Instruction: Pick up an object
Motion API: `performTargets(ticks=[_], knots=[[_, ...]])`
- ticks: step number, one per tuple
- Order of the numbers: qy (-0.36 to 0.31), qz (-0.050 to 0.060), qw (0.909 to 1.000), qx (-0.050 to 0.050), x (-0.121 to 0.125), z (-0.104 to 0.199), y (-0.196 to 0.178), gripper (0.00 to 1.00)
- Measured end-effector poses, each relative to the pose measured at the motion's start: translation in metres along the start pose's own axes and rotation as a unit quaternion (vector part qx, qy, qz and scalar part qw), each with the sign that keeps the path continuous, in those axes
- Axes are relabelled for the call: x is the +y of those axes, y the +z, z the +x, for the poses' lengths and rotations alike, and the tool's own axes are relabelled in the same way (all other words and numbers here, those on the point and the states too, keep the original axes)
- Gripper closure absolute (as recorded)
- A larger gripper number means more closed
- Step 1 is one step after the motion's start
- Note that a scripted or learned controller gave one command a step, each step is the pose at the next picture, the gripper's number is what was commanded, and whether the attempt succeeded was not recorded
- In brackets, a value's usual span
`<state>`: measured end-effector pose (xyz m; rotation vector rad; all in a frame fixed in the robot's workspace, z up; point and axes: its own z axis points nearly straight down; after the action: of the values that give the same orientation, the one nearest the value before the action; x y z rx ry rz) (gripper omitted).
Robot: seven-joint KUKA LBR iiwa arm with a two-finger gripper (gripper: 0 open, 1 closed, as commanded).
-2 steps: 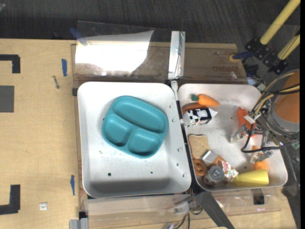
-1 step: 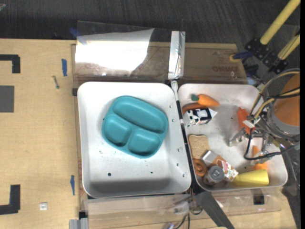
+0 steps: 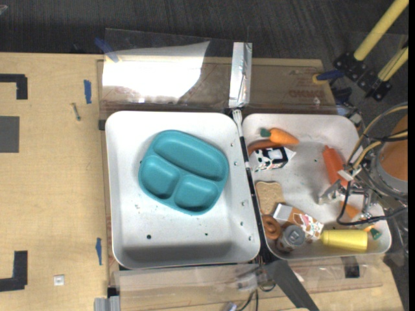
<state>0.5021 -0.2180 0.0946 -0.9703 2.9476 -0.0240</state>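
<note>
Two white bins [image 3: 123, 173], one teal plate [image 3: 183, 170], one yellow bottle [image 3: 343, 240].

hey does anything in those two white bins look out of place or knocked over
The teal three-compartment plastic plate sits slightly askew in the left bin. In the right bin, the yellow plastic bottle lies on its side among jumbled toys.

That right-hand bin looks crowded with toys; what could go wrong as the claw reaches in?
1. The gripper sits low near the orange stick; it might nudge it away rather than grasp it.
2. The yellow bottle, round tin and bread slice lie close together, so a grab there could catch two things or slip.
</note>
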Motion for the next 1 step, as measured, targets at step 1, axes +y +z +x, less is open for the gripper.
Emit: performTargets(ticks=[1], knots=[[-0.014, -0.014, 0.9997, 0.011, -0.0203, -0.0288, 0.0078, 0.00]])
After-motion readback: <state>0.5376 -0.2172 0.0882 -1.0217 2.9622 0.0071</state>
